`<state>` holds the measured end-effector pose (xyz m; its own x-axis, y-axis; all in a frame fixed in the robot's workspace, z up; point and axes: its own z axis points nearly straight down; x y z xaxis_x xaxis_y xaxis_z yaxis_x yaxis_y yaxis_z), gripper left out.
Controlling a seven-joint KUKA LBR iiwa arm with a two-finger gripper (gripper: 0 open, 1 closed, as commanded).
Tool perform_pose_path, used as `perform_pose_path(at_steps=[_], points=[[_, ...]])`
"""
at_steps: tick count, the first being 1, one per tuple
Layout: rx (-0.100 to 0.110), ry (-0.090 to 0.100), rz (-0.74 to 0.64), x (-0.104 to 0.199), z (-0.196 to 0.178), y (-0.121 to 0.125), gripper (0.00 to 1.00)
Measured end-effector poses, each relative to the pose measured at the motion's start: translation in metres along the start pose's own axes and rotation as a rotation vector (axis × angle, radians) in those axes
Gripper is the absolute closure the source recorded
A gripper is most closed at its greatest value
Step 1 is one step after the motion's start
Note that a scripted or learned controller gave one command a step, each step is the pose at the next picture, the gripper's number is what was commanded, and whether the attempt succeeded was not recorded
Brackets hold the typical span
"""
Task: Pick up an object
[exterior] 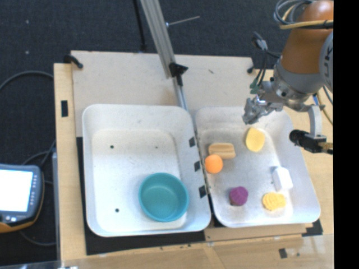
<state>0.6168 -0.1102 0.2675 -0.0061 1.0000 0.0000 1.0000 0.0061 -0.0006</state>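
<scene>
The gripper (pixel 253 112) is seen above the right bin (pixel 305 175), at eleven o'clock from the yellow piece (pixel 255 139); its grip cannot be told.

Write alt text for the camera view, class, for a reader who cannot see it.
A robot arm's claw hangs over the right bin, just above a yellow piece. That bin also holds a tan block, orange ball, purple lump, white block and yellow ridged piece; the left bin holds a teal bowl.

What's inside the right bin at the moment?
The right bin holds a tan block, an orange ball, a yellow oval piece, a purple lump, a white block and a ridged yellow piece. The gripper covers part of the far edge.
</scene>
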Motion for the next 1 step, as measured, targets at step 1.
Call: perform_pose_path(at_steps=[1], points=[[0.000, 0.000, 0.001, 0.0453, 0.0077, -0.0203, 1.00]])
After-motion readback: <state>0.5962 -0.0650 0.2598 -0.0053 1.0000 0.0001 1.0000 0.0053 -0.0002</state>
